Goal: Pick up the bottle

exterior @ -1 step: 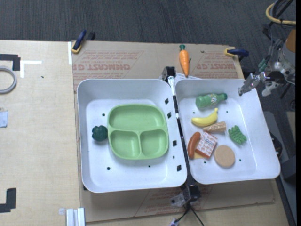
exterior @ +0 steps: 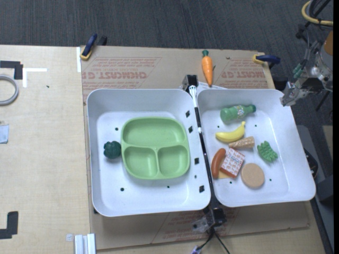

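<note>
Bottle (exterior: pixel 238 112), green and lying on its side, is sitting near the far edge of the right bin (exterior: pixel 296 157), just above the banana (exterior: pixel 231 135), so that is where you are finding the task's thing. Going from the largest down, you are looking at the bench (exterior: pixel 42 157) carrying a cardboard sheet (exterior: pixel 137 70), and on it the left bin (exterior: pixel 100 189) and the right bin are lying side by side. The green divided tray (exterior: pixel 156 147) is resting in the left bin with a dark green broccoli piece (exterior: pixel 112 150) just beside its left edge. In the right bin you are also seeing a red sausage (exterior: pixel 217 162), a checkered packet (exterior: pixel 232 163), a round tan cookie (exterior: pixel 253 175), a wafer piece (exterior: pixel 241 143) and a green leafy piece (exterior: pixel 267 152). A carrot (exterior: pixel 206 67) is lying on the cardboard beyond the bins. Your tool (exterior: pixel 293 95) is hanging at the right bin's far right corner, well apart from the bottle, gripping nothing; you cannot tell how far apart its jaws are standing.
</note>
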